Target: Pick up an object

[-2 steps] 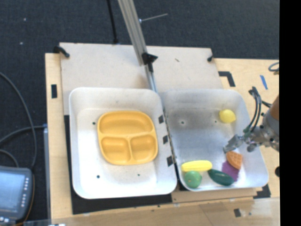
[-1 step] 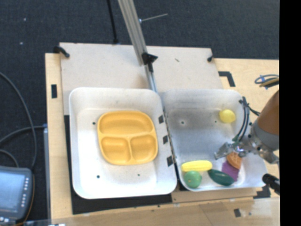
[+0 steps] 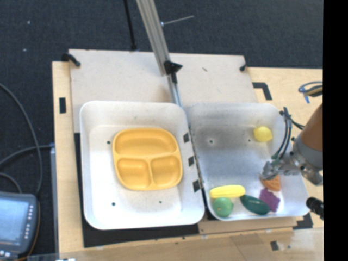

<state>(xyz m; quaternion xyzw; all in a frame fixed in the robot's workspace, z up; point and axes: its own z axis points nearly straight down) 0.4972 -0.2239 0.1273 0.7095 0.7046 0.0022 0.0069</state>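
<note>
- The gripper (image 3: 270, 171) is hanging low in the right bin (image 3: 234, 118), just above an orange piece (image 3: 272, 184); whether its fingers are open cannot be told.
- A purple piece (image 3: 270, 199), dark green piece (image 3: 254, 204), banana (image 3: 227, 191) and lime (image 3: 222, 205) are lying nearby.
- A yellow tray (image 3: 147, 158) is sitting in the left bin (image 3: 98, 145).

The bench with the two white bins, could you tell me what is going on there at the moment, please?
The arm reaches into the right bin, with its gripper low over an orange object near the bin's right side. Nothing is visibly lifted yet. Nearby lie a purple piece, a dark green one, a green ball, a yellow banana-like toy and a yellow ball. The left bin holds a yellow divided tray.
</note>
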